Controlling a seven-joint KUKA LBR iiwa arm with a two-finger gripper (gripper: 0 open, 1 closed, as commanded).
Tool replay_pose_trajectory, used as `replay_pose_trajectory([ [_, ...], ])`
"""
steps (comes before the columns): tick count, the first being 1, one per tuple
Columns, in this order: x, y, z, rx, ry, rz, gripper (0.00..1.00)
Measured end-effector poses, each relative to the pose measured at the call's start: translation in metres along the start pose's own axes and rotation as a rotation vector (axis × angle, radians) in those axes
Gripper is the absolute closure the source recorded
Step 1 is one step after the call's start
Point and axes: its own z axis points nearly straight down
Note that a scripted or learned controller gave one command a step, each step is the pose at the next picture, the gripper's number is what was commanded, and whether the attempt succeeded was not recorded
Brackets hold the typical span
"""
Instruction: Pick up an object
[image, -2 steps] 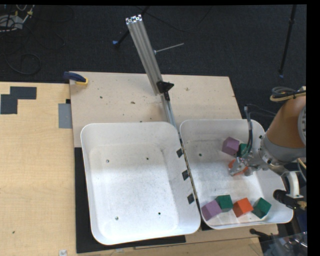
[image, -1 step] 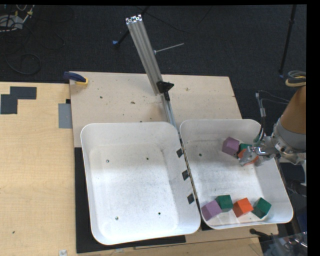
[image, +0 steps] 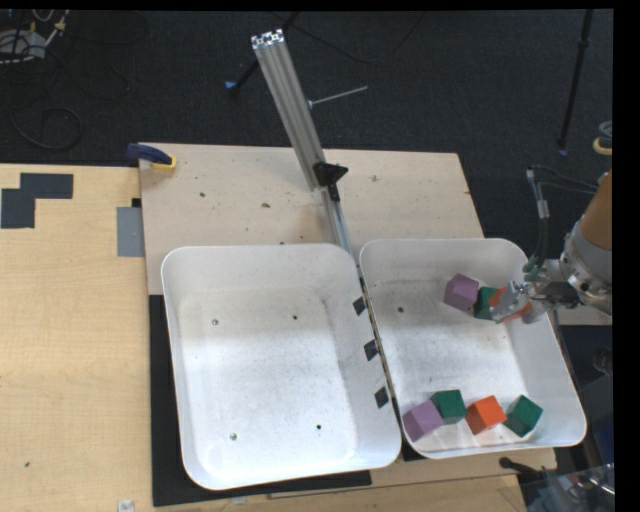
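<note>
Gripper (image: 512, 306) – at right bin (image: 560, 370) rim, grip state cannot be told | purple block (image: 461, 292), green block (image: 487, 301) – just beside it

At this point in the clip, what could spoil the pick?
The pincer is low at the right bin's far wall, so it might scrape the rim. A purple cube and a green block touch there, so closing could nudge one away or catch both.

arm (image: 598, 235) | grey w/ orange band | thin cable alongside | metal gripper (image: 520, 300)
</note>
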Motion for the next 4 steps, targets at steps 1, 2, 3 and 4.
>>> replay_pose_trajectory([
  [1,0.0,0.0,0.004,0.004,0.001,-0.001,1.0],
  [2,0.054,0.014,-0.009,0.002,0.002,-0.005,1.0],
  [3,0.111,0.015,-0.007,0.005,0.004,-0.004,1.0],
  [4,0.155,0.024,-0.002,0.005,0.002,-0.002,1.0],
])
